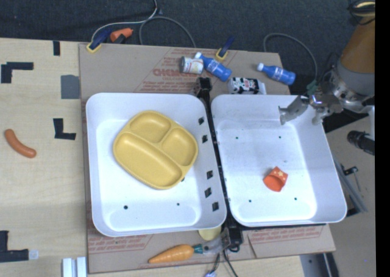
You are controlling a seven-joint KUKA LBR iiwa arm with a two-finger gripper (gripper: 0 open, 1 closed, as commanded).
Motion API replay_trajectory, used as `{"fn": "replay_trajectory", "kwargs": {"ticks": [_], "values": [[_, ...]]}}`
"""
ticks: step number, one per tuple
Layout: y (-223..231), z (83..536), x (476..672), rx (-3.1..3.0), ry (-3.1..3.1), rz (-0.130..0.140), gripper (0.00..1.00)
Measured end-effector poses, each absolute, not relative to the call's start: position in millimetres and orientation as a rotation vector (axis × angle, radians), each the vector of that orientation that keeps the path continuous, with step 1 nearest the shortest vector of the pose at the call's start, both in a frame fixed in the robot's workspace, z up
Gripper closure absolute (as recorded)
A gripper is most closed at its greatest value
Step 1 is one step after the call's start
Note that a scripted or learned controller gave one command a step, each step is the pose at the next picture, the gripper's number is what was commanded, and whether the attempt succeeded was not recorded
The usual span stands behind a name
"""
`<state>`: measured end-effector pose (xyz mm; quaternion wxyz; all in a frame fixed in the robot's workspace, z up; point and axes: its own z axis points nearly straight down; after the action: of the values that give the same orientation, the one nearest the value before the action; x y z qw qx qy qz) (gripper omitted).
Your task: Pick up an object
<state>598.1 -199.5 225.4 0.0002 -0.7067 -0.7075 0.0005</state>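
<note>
A: Starting at the far left of the surface (42,105), we have a small sausage (20,143) lying by itself, well apart from both bins.

B: Then the left bin (103,208), with a yellow divided plate (155,148) lying flat in it. Below that bin's front edge, on the cardboard, we see a toy carrot (171,254).

A: Along the back, behind the bins, we have a small white bottle (192,64), a blue bottle (217,68) beside it, a black-and-white carton (247,85), and another blue bottle (277,74) further right.

B: The right bin (241,147) holds one thing, a small red-orange object (275,179) near its front right. We take that as the likeliest thing to pick up.

A: And the gripper (301,108) hangs over the back right corner of that bin, fingers spread apart with nothing between them. It is well apart from the red-orange object.

B: So we judge we are at the approach step; no grasp has begun.

A: Agreed. The next move calls for us to travel toward the bin's front, centre over the object, then come down with the fingers on either side of it before closing.

B: It is small and sits fairly near the right wall, so we should watch our clearance there.
</note>
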Motion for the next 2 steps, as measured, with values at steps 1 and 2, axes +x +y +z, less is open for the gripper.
{"fn": "replay_trajectory", "kwargs": {"ticks": [1,2], "values": [[-176,108,536.6,-2.214,-2.215,0.007,0.0],[-133,85,493.0,-2.228,-2.227,-0.002,0.0]]}}
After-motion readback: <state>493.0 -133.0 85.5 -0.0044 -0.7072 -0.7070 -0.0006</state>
